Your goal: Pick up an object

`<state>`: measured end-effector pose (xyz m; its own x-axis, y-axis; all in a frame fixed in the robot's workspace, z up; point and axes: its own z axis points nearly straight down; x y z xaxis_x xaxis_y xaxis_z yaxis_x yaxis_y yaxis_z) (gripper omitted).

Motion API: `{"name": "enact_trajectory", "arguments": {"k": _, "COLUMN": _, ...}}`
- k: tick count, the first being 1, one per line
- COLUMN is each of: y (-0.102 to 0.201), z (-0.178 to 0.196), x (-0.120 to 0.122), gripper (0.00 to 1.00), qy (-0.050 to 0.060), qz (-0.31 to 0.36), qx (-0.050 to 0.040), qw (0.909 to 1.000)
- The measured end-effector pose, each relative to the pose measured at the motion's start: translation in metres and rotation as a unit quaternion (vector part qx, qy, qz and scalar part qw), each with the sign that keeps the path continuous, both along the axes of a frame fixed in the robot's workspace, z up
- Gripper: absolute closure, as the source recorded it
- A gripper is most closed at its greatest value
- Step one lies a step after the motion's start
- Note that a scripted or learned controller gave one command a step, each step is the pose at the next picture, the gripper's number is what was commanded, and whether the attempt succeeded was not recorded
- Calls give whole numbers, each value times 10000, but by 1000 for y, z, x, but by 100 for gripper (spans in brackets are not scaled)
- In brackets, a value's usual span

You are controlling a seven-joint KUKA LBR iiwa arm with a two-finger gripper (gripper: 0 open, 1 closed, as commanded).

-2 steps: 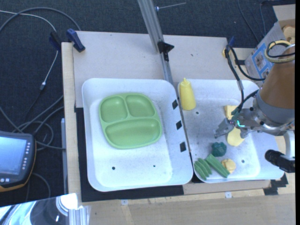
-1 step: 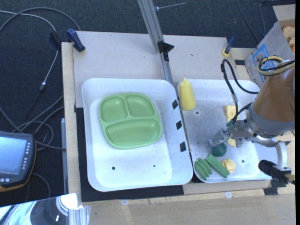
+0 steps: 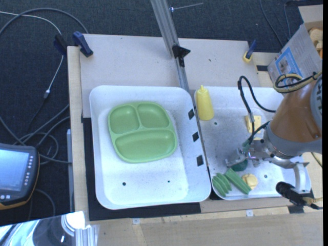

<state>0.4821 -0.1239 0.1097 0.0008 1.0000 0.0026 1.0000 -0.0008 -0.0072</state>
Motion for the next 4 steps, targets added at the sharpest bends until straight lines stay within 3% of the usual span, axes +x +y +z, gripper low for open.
{"name": "enact_trajectory", "arguments": {"k": 1, "y": 1, "z": -19, "x": -1, "gripper": 0, "qy": -10, "qz": 3, "qx": 1, "qw": 10000}}
{"name": "enact_trajectory", "arguments": {"k": 2, "y": 1, "z": -7, "x": 0, "gripper": 100, "qy": -32, "qz": 5, "qx": -1, "qw": 10000}}
{"name": "enact_trajectory", "arguments": {"k": 4, "y": 2, "z": 100, "x": -1, "gripper": 100, "qy": -76, "qz": 13, "qx": -20, "qw": 10000}}
